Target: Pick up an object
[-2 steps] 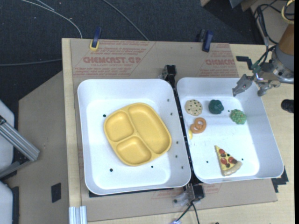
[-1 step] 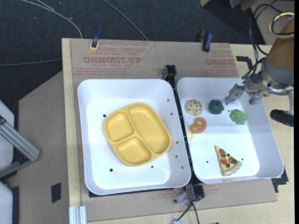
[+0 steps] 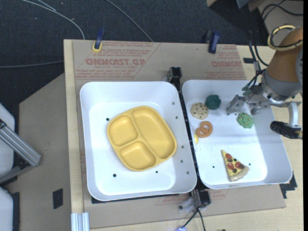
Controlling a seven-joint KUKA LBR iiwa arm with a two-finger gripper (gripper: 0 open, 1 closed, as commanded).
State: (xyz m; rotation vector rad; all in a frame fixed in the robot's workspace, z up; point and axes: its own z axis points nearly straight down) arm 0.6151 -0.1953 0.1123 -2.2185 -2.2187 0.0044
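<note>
Glossy white bin [image 3: 269, 177]; wedge-shaped pizza slice [image 3: 234, 165]

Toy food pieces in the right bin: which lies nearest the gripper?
The light green broccoli-like piece, just below the gripper. The dark green piece, cookie, orange ring and pizza slice lie farther off.

Yellow tray [image 3: 141, 137] w/ 3 compartments lies in left bin [image 3: 96, 177], on cardboard-covered tabletop [image 3: 72, 129] w/ blue clamps [image 3: 98, 38] at far edge; cables [image 3: 57, 8] on dark floor beyond.
</note>
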